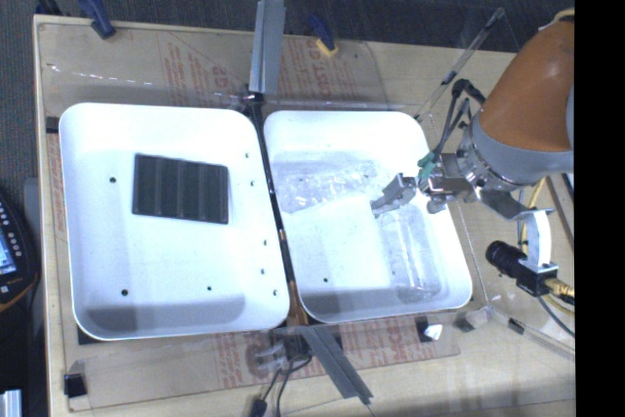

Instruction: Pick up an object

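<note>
The gripper (394, 194) hangs low over the right bin (322, 303), beside two clear plastic bags: one (320, 179) crumpled toward the bin's far side, one (410, 254) along its right wall. Whether anything is gripped cannot be told; the view is too small. In the left bin (88, 308), well apart, lies a dark ribbed pad (181, 188), flat and probably easier to grasp.

A robotics lab: clamped bench (59, 63), white bins (88, 127), cabling.
</note>
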Robot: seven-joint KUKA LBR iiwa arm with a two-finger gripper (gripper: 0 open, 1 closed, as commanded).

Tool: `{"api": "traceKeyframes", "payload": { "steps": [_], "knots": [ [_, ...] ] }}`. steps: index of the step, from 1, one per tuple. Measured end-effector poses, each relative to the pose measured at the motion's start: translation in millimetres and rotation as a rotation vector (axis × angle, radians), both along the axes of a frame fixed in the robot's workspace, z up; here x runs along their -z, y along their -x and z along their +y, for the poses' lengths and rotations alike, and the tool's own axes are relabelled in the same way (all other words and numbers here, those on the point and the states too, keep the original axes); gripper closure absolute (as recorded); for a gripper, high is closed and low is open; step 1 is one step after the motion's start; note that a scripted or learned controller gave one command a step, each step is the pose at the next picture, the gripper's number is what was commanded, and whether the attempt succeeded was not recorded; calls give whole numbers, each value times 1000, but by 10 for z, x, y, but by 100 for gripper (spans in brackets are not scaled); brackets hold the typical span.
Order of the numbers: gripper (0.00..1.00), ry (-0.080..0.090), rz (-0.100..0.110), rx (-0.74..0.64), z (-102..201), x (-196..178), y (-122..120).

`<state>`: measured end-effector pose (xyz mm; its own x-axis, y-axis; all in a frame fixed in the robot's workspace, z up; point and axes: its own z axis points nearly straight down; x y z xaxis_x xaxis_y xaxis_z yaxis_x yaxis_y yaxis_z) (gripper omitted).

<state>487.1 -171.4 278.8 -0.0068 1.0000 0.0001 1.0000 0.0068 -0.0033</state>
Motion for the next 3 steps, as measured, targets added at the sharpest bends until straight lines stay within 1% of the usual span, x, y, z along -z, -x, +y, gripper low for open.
{"api": "traceKeyframes", "payload": {
  "steps": [1,2,3],
  "knots": [
    [0,2,-1,225,-256,211,-585],
    [0,-1,-1,176,72,-107,-263],
    [0,2,-1,469,-286,-350,-217]
  ]
}}
